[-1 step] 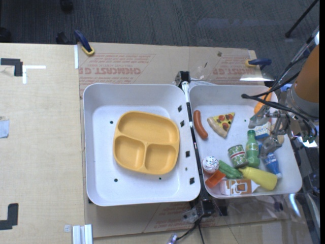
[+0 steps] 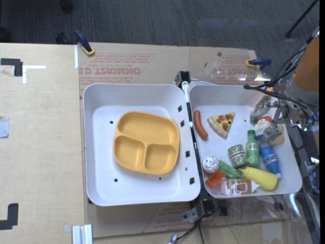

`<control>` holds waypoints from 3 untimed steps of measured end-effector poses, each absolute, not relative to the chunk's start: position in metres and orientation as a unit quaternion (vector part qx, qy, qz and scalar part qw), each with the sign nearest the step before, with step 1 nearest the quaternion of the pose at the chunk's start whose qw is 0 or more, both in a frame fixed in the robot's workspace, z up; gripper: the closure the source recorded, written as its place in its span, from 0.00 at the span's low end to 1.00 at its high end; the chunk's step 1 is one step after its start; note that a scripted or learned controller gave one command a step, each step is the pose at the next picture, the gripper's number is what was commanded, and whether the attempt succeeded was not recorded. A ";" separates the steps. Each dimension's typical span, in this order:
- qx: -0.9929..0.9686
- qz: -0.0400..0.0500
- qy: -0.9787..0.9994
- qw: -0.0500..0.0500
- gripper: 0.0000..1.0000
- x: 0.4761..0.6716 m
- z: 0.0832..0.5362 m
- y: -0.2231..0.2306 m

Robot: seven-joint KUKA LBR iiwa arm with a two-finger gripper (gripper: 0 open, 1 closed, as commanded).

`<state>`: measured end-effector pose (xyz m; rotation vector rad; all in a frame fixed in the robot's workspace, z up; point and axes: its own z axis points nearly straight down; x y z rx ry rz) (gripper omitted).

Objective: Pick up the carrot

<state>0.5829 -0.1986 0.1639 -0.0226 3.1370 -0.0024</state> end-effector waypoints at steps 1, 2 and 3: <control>-0.013 -0.001 1.000 0.004 0.00 0.620 0.167 -0.221; 0.008 -0.001 1.000 0.004 0.00 0.661 0.161 -0.221; 0.194 0.000 0.981 0.003 0.00 0.659 0.094 -0.222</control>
